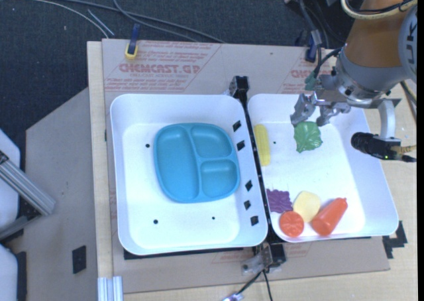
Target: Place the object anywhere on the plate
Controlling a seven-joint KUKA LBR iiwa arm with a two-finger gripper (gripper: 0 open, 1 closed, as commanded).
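We are looking down on the bench (165, 61), where two white bins are sitting side by side. The left bin (129, 160) is holding a blue sectioned plate (197, 161). Over the right bin (371, 180), our arm (374, 28) is reaching in from the right, and its jaws (311, 119) are pinching the top of a green leafy toy (307, 136), which is hanging just below the fingers above the bin's upper middle, well apart from the plate. A yellow corn cob (263, 144) is lying along the right bin's left wall. At the near edge, a purple grape bunch (278, 199), a tomato (291, 224), a pale yellow piece (307, 204) and an orange carrot (329, 216) are crowding together, touching one another.
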